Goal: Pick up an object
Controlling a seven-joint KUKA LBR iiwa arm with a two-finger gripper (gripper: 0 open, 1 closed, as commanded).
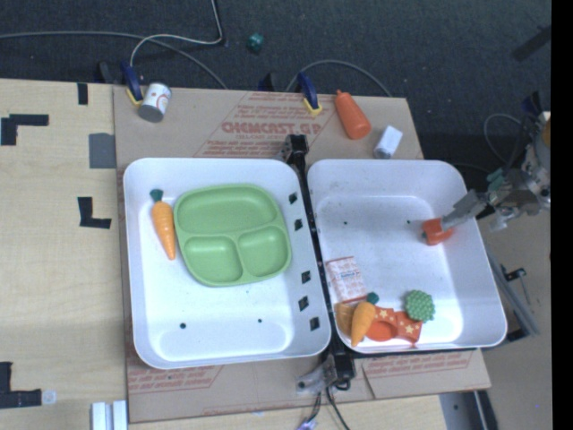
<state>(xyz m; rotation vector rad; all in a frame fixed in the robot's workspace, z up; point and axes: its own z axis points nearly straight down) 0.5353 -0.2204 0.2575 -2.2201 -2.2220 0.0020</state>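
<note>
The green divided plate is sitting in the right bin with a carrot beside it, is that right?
Not quite. The camera view shows the green divided plate in the left bin, not the right one. A carrot does lie beside it.

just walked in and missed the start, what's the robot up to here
A robot arm reaches in from the right over the right bin, its gripper at a small orange-red piece near that bin's right side. A toy carrot, a green toy and a packet lie toward its front. The left bin holds a green divided plate and another carrot.
</note>
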